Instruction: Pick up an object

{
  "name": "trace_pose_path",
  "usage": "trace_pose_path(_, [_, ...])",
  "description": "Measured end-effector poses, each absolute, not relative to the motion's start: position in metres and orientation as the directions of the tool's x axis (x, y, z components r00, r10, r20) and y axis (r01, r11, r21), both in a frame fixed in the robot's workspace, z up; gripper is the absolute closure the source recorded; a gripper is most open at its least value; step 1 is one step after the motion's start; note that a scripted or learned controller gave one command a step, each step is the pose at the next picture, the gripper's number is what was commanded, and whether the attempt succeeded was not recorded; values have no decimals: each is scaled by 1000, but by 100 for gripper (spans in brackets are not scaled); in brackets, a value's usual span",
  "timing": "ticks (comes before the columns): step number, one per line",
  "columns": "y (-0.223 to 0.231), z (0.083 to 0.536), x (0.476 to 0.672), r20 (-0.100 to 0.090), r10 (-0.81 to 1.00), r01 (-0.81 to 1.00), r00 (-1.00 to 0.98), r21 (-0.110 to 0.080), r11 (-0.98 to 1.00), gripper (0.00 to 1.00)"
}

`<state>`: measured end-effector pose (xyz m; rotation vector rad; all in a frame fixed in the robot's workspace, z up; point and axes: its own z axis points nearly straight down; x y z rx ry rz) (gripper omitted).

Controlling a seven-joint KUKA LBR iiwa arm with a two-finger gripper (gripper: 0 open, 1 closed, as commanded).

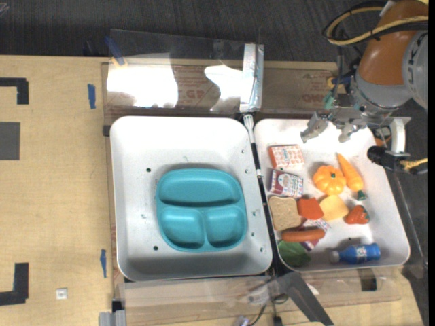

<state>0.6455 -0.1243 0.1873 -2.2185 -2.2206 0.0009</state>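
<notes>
My gripper [331, 130] hangs over the far edge of the right bin [394, 216], fingers spread apart and nothing between them. Below it lie several toy foods: a small red-and-white carton [286, 156], a second carton [285, 183], an orange pumpkin [329, 179], a carrot [350, 172], a slice of bread [285, 212], a red block [310, 208], a yellow piece [334, 208], a strawberry [357, 214], a sausage [303, 235], a green piece [293, 251] and a blue bottle [357, 253].
The left bin [129, 182] holds a teal divided tray [201, 208]. A clear plastic sheet [183, 80] stands behind the bins. The arm's orange band [387, 60] and yellow cable [353, 19] sit at the upper right.
</notes>
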Motion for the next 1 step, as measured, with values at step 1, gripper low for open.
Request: trace_pose_path(1, [-114, 240, 618, 0, 956, 956, 294, 1, -294, 0])
